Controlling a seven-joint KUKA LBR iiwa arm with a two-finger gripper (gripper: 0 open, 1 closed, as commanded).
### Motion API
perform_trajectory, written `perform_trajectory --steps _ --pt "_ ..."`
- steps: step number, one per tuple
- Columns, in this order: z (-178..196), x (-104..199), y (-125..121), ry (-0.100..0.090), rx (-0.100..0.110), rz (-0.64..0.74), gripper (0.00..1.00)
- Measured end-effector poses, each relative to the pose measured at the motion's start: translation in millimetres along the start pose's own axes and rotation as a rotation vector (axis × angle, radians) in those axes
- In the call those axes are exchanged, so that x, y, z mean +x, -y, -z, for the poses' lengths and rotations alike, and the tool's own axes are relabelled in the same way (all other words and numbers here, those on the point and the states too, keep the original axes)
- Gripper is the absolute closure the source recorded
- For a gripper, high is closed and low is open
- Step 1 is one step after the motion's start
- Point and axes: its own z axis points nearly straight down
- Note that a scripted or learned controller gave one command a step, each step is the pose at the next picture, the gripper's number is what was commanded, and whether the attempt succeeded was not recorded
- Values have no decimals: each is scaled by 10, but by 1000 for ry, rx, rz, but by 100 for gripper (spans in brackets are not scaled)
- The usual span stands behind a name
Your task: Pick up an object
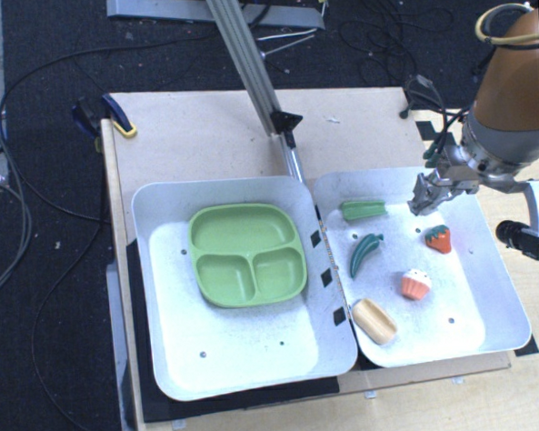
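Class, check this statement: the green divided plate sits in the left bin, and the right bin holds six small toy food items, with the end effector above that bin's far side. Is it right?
Not quite. The camera view shows five items in the right bin, not six. The green divided plate does sit in the left bin, and the end effector is above the right bin's far side.

Matt green plastic is showing on the divided plate (249,255), lying in the left bin (169,353), whose white surface is looking speckled and dull. Right of that bin, the bread roll (374,321) is looking smooth, faintly glossy plastic.
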Motion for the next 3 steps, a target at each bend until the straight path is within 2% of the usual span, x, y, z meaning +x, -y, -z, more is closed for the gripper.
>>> perform_trajectory --steps 1,3 --pt "-145 568 -89 -1 5 1 100" --pt "-168 1700 -463 0 1 1 100"
